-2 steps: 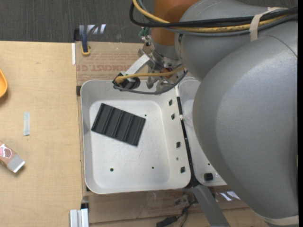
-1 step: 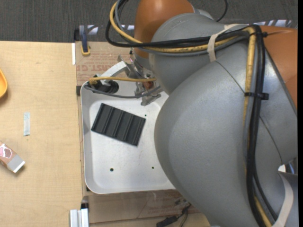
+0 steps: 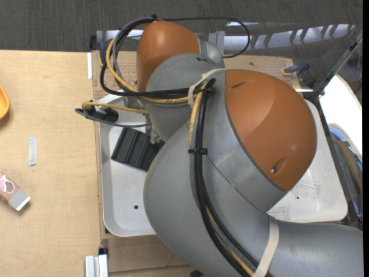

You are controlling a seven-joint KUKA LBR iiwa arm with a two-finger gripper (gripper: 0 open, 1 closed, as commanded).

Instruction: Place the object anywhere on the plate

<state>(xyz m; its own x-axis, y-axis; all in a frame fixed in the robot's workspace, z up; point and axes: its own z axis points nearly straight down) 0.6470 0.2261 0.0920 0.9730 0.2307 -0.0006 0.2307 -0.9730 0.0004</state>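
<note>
A pale wooden bench [image 3: 52, 97] lies under a strip of dark carpet along the top of the camera view. On it stand two shallow white bins: the left bin [image 3: 118, 209], with its floor partly bare, and the right bin [image 3: 323, 198], of which a corner and an edge can be seen.

**Arm.** The grey arm [image 3: 190, 212] reaches in from the lower right and crosses both bins. Its two orange caps [image 3: 268, 128] face the camera. Black and yellow cables [image 3: 199, 154] run along it and loop above the far joint. The wrist turns down over the left bin, where the arm's own bulk covers the gripper; whether it is spread, closed or pinching anything cannot be told.

**Task things.** A dark ribbed block [image 3: 134, 149] lies just beside the wrist inside the left bin. Whether it is the object or part of the tool cannot be told. No plate can be named with certainty. An orange curved edge [image 3: 3, 103] at the far left of the bench may be one.

**Other items.** A small grey strip [image 3: 32, 152] and a wrapped bar [image 3: 12, 192] rest on the bench, well apart from the bins.

**Step.** Judged from the pose, the arm is working low in the left bin, at the pick-up stage. The next move calls for a confirmed hold, then a lift and a carry to the plate.
</note>
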